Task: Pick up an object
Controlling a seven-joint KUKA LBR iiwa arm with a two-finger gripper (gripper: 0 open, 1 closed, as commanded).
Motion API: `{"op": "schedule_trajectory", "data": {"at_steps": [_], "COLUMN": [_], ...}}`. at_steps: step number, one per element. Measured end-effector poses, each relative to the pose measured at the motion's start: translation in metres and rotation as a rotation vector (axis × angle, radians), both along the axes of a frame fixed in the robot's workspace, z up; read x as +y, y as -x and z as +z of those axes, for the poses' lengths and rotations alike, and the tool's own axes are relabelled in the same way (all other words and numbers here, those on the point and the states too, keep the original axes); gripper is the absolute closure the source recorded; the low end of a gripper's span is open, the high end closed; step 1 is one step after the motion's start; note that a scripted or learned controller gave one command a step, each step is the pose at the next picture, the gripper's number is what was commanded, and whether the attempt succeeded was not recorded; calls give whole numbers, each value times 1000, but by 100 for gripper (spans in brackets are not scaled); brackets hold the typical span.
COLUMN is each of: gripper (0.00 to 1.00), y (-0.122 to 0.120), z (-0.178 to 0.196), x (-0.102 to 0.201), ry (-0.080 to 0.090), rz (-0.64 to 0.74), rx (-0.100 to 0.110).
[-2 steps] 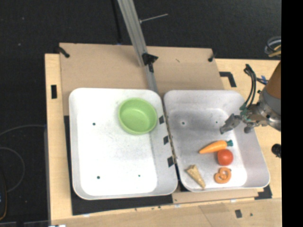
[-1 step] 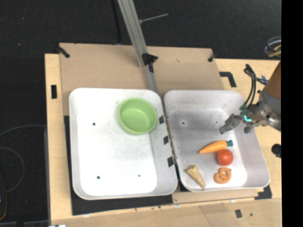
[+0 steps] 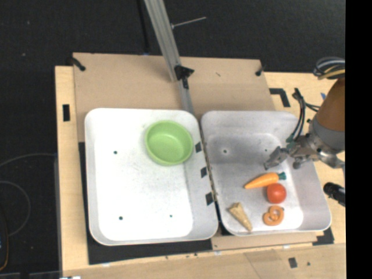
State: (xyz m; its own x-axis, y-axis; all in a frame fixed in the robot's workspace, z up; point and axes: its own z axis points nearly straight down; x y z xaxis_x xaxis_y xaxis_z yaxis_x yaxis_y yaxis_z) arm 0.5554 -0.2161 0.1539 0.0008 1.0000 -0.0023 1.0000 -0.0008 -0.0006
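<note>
In the right bin (image 3: pixel 244 132) lie an orange carrot (image 3: pixel 263 181), a red tomato (image 3: pixel 276 193), a small orange ring-shaped piece (image 3: pixel 273 215) and a tan wedge (image 3: pixel 240 215). My gripper (image 3: pixel 286 160) hangs just above the carrot's right end, over the bin's right half. Its fingers stand open, with nothing between them. The grey arm with its orange band comes in from the right edge.
A green bowl (image 3: pixel 169 142) sits at the top right of the left bin (image 3: pixel 116 214). A slanted metal pole (image 3: pixel 165 34) rises behind the bins. Cables hang near the arm at the right.
</note>
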Motion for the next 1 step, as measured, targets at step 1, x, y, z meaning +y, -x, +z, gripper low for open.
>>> {"op": "schedule_trajectory", "data": {"at_steps": [1], "gripper": [0], "y": [0], "z": [-49], "x": [-1], "ry": [0], "rz": [-1], "rx": [-1]}}
